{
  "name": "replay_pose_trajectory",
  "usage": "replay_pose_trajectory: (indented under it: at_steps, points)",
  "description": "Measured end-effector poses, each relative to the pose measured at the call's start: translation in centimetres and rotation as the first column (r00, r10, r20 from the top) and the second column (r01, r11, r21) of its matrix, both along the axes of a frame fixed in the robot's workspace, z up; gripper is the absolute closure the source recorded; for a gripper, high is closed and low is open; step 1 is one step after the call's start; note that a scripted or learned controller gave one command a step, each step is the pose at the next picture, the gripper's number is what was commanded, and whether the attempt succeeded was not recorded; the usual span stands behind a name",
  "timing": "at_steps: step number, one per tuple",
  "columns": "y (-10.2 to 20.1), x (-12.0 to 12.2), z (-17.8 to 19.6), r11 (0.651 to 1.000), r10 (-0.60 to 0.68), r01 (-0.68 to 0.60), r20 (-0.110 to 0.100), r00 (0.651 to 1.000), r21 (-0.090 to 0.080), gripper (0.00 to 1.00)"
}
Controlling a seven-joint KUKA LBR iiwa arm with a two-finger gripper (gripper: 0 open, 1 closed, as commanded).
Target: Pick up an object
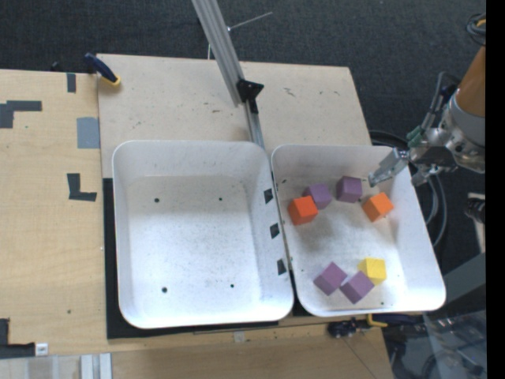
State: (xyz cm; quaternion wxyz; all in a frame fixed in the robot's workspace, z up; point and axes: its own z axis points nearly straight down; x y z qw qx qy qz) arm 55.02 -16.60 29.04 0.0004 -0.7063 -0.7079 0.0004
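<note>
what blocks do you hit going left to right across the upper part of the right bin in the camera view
orange block → purple block → purple block → orange block, with the gripper just above that last one

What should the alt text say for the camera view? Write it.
A grey robot arm reaches in from the right, its gripper above the right bin, near an orange cube among purple, orange and yellow cubes. The left bin sits alongside.
</note>
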Motion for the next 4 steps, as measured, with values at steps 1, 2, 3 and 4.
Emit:
replay_pose_trajectory:
  at_steps: [1,2,3,4]
  points:
    - [0.0,0.0,0.0,1.000,0.000,0.000,0.000,1.000,0.000,0.00]
    - [0.7,-0.2,-4.6,1.000,-0.001,0.001,-0.004,1.000,0.000,0.00]
    - [-0.1,-0.4,-10.5,1.000,-0.002,0.002,-0.006,1.000,0.000,0.00]
    - [-0.5,-1.5,-16.2,1.000,-0.002,0.002,-0.007,1.000,0.001,0.00]
